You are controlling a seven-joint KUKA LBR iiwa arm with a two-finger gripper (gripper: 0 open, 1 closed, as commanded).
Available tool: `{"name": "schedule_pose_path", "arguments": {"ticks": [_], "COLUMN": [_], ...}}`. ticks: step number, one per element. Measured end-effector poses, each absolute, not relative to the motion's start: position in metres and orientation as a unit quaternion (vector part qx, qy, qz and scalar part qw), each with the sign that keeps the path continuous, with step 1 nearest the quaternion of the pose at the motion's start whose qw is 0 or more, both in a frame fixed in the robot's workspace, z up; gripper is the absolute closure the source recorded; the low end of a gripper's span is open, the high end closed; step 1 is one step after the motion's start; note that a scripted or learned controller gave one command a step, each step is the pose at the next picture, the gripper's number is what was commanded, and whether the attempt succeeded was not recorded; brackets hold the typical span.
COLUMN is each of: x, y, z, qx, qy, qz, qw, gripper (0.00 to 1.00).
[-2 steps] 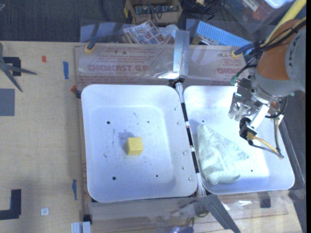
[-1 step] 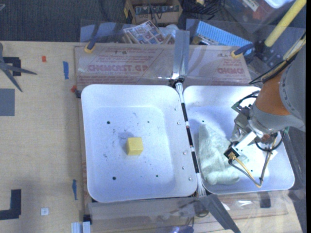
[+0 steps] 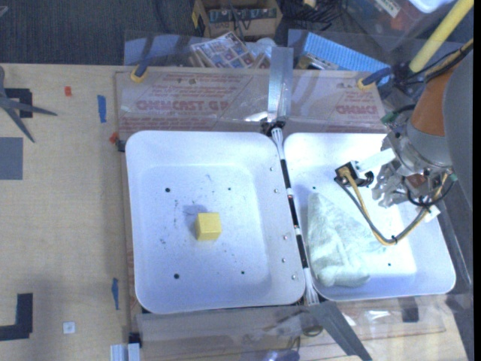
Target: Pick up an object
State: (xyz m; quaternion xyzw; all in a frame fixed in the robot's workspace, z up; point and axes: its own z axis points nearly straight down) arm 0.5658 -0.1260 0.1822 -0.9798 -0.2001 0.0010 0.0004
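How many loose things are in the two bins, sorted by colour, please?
Yellow: 1, the block in the left bin
White: 1, the cloth in the right bin
Total: 2

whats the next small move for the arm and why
Probably ease the gripper left and down toward the crumpled white cloth. The gripper hangs over the right bin near its right side with nothing visibly between its fingers, and the cloth lies close by in the same bin. The yellow block sits farther off, in the left bin.
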Motion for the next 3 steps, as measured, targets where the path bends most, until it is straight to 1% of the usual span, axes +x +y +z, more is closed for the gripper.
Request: {"name": "schedule_pose_path", "arguments": {"ticks": [1, 2, 3], "x": [0.566, 0.539, 0.540], "y": [-0.124, -0.094, -0.092], "z": [0.192, 0.284, 0.293], "qx": [-0.979, -0.992, -0.991], "qy": [-0.202, -0.128, -0.131], "qz": [0.0020, 0.0005, 0.0014], "qw": [0.001, 0.000, 0.001], "gripper": [1.00, 1.00, 1.00]}}
